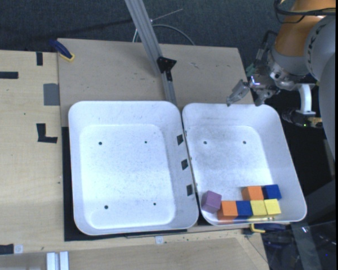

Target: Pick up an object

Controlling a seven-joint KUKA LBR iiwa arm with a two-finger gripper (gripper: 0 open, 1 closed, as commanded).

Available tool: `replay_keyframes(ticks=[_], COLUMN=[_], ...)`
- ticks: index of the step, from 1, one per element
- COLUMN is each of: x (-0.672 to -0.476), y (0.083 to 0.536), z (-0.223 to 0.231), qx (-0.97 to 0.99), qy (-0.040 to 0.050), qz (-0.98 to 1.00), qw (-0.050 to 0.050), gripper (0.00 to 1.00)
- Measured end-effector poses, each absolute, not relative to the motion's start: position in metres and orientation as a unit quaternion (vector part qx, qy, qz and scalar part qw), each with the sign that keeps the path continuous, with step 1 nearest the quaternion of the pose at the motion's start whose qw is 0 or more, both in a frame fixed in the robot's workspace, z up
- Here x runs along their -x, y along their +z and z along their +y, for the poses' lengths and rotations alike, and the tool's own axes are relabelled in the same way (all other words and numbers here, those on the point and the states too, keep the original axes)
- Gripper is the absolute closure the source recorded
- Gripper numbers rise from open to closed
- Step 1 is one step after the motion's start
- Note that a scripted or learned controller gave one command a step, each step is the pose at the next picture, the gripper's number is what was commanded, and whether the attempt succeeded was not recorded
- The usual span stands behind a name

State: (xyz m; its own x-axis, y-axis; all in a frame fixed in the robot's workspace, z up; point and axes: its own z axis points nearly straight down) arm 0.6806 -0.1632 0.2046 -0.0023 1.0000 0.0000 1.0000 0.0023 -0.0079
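1. Hovering over the far edge of the right bin (287, 151), the fingers (234, 96) point down and to the left; how far apart they stand cannot be told, and nothing shows between them.
2. The gripper (239, 94) hangs from the grey arm (321, 44), whose orange band (298, 32) sits at the upper right.
3. The blocks lie well apart from the gripper, clustered in the near right corner of the right bin: a purple block (212, 199), two orange blocks (252, 193), two blue blocks (271, 191) and two yellow blocks (259, 208).
4. The left bin (124, 167) sits beside the right bin on the surface (22, 151).
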Motion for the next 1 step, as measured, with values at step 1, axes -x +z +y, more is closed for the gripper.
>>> replay_keyframes(ticks=[1], x=[-0.6795], y=[0.1222], z=[-0.1330], qx=[0.706], qy=[0.0028], qz=[-0.708], qw=[0.003], gripper=[0.00])
